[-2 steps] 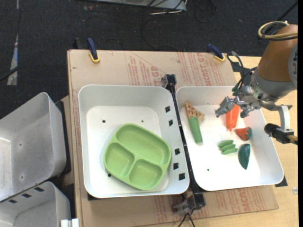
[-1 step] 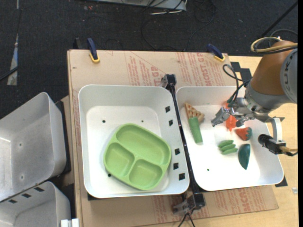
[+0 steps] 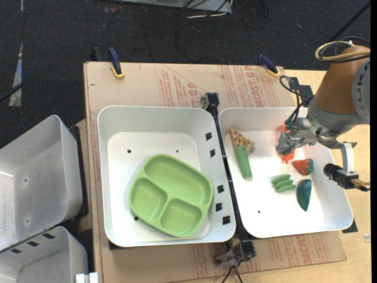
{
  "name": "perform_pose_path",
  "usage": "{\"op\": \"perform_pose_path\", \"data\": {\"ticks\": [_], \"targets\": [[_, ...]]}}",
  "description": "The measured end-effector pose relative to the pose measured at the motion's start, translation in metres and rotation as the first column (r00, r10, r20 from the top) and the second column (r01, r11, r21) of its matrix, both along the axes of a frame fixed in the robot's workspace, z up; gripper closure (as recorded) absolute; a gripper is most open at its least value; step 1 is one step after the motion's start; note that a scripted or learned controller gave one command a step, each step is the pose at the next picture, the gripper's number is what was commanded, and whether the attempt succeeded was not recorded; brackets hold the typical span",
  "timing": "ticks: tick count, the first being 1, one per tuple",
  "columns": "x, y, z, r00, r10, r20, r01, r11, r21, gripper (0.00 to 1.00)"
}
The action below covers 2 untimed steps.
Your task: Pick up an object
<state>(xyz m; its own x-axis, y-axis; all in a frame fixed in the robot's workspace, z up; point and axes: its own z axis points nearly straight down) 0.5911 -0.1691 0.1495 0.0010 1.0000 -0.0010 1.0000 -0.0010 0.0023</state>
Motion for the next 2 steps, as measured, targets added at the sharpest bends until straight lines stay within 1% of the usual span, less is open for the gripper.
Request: {"op": "perform_pose_path", "data": {"ticks": [1,2], "targets": [[0.008,0.003,0.046,1.000,0.004,0.003,-0.004,1.000,0.000,1.00],[0.009,0.003,0.058,1.000,0.003,0.001,-0.003,1.000,0.000,1.00]]}}
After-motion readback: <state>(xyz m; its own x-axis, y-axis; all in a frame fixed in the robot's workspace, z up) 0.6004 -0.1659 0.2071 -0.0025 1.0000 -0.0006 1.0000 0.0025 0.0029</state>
